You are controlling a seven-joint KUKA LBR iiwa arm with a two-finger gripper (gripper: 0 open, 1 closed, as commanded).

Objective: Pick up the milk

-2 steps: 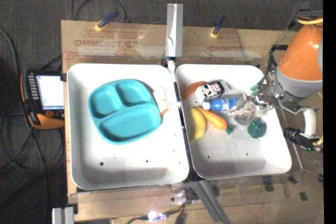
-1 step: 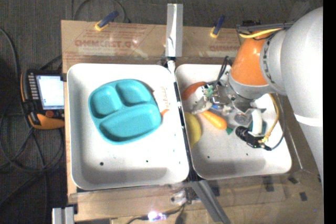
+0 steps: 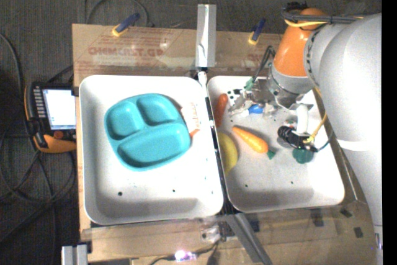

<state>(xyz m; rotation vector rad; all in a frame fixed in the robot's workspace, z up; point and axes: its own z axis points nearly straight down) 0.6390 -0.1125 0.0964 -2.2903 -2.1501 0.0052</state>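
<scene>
Dark carpet with loose cables surrounded a cardboard-topped bench (image 3: 149,46) bearing two white bins.

Left bin (image 3: 99,195): a blue divided plate (image 3: 147,130) lay near its centre. Right bin (image 3: 310,192): an orange carrot (image 3: 250,139), a yellow fruit (image 3: 227,152) against the left wall and a reddish item (image 3: 222,106) above it. The gripper (image 3: 248,102) was lowered into the bin's upper part, over a small white, black-spotted carton (image 3: 234,96), apparently the milk; whether its claw was apart or together could not be told.
</scene>
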